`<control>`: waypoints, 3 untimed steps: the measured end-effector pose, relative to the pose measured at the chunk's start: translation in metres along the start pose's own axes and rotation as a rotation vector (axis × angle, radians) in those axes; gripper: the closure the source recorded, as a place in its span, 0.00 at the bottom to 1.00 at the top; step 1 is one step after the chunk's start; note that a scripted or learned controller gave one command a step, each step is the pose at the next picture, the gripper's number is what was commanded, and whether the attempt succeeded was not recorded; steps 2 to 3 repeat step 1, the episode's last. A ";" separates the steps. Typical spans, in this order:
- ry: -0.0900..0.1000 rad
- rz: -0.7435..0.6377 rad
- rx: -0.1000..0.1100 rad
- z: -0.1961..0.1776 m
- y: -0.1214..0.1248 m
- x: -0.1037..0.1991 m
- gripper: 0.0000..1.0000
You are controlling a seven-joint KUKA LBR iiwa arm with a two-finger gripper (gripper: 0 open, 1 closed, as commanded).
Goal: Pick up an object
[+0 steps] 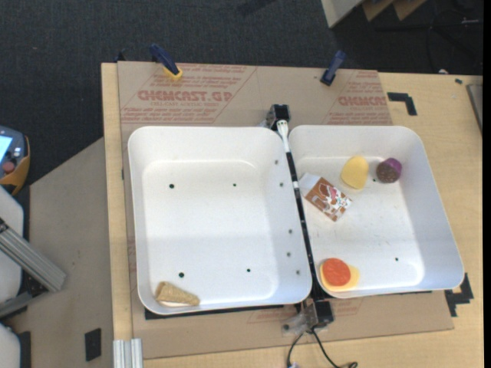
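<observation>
The right bin (437, 228) holds a yellow lemon-like piece (354, 172) with a small purple ball (388, 170) just to its right, both near the far wall. A brown and white snack packet (327, 198) lies at the bin's left side. An orange-red round piece on a yellow base (336, 273) rests at the near left corner. In the left bin (142, 228), a tan cone-shaped piece (177, 294) lies at the near left corner.
Both bins sit on a cardboard sheet (192, 94) held by blue clamps (166, 60) at the far edge. A black divider strip (295, 198) runs between the bins. A cable (311, 340) trails off the near edge.
</observation>
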State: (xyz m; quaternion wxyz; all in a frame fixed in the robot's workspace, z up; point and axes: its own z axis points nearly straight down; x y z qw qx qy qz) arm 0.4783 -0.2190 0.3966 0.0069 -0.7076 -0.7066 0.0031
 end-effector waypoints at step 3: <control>0.002 -0.006 0.002 0.153 0.001 0.059 1.00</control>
